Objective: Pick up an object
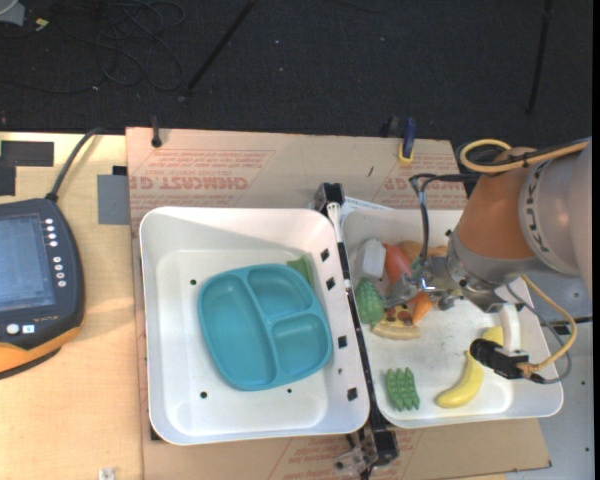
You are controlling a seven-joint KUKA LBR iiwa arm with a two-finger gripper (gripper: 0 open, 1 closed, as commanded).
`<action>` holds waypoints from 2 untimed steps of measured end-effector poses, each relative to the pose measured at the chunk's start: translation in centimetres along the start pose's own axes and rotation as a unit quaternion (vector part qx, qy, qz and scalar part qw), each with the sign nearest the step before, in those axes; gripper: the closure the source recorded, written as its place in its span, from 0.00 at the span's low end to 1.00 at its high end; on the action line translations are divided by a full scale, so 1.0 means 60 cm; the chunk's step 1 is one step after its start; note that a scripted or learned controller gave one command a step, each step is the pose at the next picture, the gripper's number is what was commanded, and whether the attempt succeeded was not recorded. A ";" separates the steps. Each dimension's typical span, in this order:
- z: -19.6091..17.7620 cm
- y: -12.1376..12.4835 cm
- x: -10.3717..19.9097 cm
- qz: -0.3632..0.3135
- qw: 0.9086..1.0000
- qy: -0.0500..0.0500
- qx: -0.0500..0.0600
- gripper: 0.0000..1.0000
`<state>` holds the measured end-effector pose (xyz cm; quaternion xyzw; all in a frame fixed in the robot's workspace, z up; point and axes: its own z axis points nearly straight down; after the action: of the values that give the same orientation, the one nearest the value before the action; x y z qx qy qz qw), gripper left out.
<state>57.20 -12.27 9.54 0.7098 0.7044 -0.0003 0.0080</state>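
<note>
White bins (180, 268): two, side by side. Left bin holds one teal tray (263, 325). Right bin: one banana (464, 383) near front corner, two green pieces (402, 389), small orange-red cluster (408, 264). Gripper (417, 290) low over cluster; grip unreadable from here. Cardboard (280, 168) under bins, pendant (25, 268) left on wooden bench, dark floor behind.
</note>
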 end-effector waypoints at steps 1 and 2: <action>-0.015 -0.001 0.004 0.000 1.000 0.004 0.005 1.00; -0.014 -0.001 0.003 0.000 1.000 0.003 0.005 0.00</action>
<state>57.11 -12.05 10.40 0.7100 0.7042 -0.0015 0.0020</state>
